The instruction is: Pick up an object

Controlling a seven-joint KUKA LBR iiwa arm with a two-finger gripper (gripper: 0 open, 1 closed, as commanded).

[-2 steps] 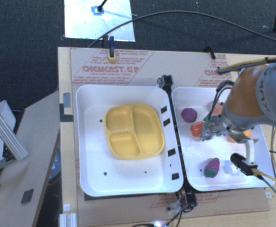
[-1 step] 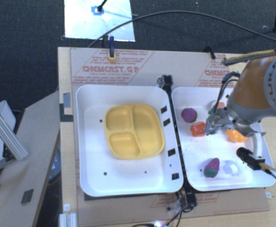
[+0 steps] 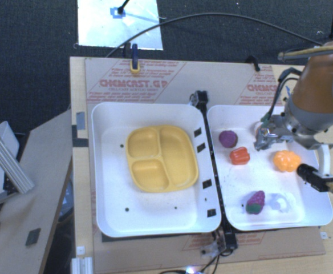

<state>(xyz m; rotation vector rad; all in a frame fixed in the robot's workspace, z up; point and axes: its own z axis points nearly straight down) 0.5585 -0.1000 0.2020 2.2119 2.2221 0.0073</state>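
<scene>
Orange fruit point(image 3: 286, 160) sat in right bin point(image 3: 320, 210) at about four o'clock from gripper point(image 3: 263, 137) — apart, not held. Hovered over bin's upper part, purple ball point(image 3: 228, 138) at nine o'clock — grip state impossible to tell.

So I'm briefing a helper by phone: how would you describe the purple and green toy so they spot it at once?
Look in the right bin, the one without the yellow tray. The toy lies near that bin's front edge, beside a small clear piece. It alone is two-coloured, purple on top and green below; the purple ball further back is plain.
</scene>
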